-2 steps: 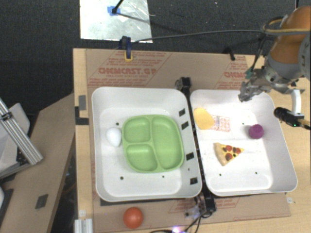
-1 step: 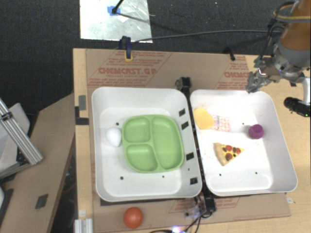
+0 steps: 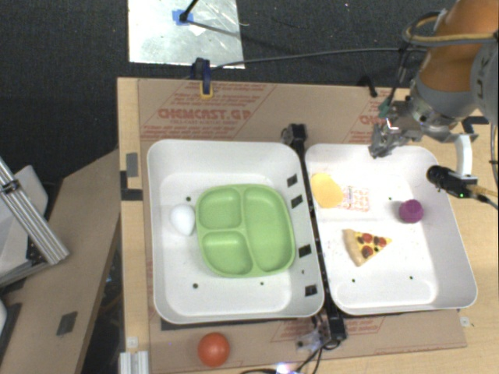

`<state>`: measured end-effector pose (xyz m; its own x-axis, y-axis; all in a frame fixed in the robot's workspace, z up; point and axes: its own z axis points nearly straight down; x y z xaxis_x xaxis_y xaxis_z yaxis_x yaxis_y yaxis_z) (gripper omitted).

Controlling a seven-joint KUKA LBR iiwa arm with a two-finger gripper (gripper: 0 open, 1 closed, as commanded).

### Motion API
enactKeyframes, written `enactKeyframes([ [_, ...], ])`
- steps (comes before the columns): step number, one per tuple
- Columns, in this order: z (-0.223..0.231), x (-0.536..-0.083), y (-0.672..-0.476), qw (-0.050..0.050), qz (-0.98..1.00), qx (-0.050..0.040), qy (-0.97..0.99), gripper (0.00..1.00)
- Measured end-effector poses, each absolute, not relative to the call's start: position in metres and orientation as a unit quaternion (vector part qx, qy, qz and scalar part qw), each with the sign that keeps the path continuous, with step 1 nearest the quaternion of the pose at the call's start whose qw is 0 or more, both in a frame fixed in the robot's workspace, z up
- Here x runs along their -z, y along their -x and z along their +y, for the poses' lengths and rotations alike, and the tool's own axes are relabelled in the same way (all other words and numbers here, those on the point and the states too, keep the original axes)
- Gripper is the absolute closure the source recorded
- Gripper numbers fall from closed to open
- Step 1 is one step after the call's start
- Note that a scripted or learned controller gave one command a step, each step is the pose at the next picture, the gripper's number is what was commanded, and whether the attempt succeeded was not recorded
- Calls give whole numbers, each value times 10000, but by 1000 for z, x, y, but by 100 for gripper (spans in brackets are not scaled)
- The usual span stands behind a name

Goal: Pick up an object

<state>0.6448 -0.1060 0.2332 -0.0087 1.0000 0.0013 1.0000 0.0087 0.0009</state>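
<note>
Bench: two white bins side by side, the left bin [image 3: 168, 170] at frame centre-left, the right bin [image 3: 437, 263] at centre-right.

Left bin contents: a green divided tray [image 3: 244, 230] fills its middle, with a white egg-shaped item [image 3: 182, 219] touching or just beside the tray's left edge.

Right bin contents, all well apart from one another: a yellow piece [image 3: 327, 189] near the upper left corner, lying against a pale printed card [image 3: 355, 199]; a pizza slice toy [image 3: 364, 245] at centre; a small purple ball [image 3: 411, 209] toward the right wall.

Outside the bins: an orange ball [image 3: 213, 348] on the bench at lower centre.

Arm: enters at upper right. The gripper [image 3: 382, 145] hangs over the right bin's upper edge, nothing visibly between its fingers; how far they are parted cannot be told.

Assessment: no object is secured. The yellow piece is nearest. Recommend centring above it before descending, fingers straddling its narrower span, clear of the card and bin wall.
</note>
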Motion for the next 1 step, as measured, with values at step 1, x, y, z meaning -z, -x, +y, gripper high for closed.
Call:
enactKeyframes([
  [1, -48, -242, -641, 1, -7108, 16, 7034, 100],
])
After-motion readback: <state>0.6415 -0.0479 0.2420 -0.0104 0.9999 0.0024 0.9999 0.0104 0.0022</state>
